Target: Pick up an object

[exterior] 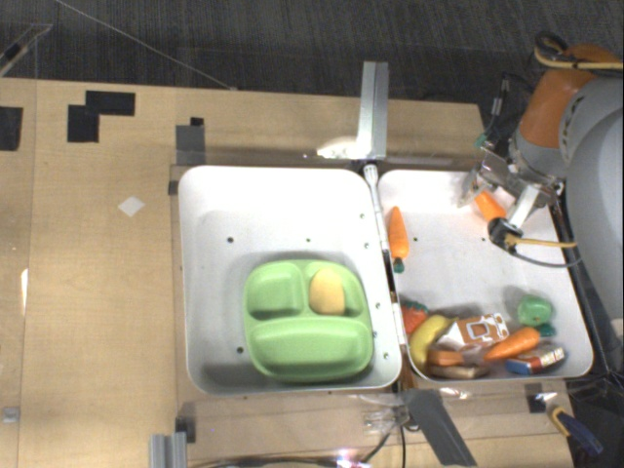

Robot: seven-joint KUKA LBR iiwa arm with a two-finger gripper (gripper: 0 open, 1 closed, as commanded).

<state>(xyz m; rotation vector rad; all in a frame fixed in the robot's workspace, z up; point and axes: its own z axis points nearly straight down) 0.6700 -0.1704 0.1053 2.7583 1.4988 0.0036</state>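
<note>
One arm [546,105] over right bin [448,261]

Overhead, slanted, above both bins [195,291]

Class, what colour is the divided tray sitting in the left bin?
Light green; the tray shows plainly in the camera view, with a yellow item in one compartment.

Light wooden bench [88,291] before dark grey carpet [244,18].
</note>
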